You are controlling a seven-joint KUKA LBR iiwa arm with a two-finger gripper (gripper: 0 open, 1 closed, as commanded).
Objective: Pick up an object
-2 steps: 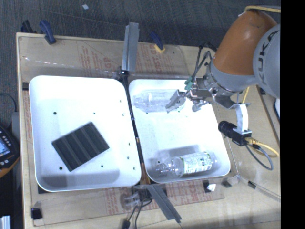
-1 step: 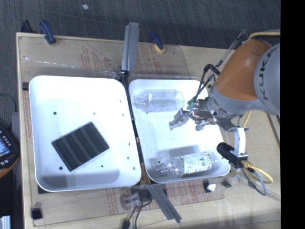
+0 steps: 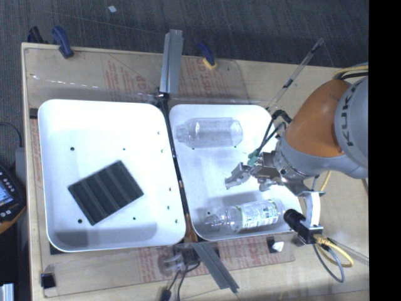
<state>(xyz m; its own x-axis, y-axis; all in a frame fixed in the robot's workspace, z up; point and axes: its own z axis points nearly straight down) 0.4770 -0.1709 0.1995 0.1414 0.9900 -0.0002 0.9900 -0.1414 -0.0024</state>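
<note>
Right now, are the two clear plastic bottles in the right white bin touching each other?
Apart. The camera view shows bare white bin floor between the upper clear plastic bottle and the lower clear plastic bottle.

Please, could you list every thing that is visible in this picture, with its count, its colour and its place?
white bins: 2, white, side by side on the bench; left bin, right bin
ridged slab: 1, dark grey, flat in the left bin, lying at an angle
empty bottle: 1, clear, on its side at the far end of the right bin
labelled bottle: 1, clear, on its side at the near end of the right bin
clamps: 2, blue, far bench edge; one, other
arm: 1, grey and orange, from the right
tool: 1, grey metal, over the right bin between the two bottles
</note>
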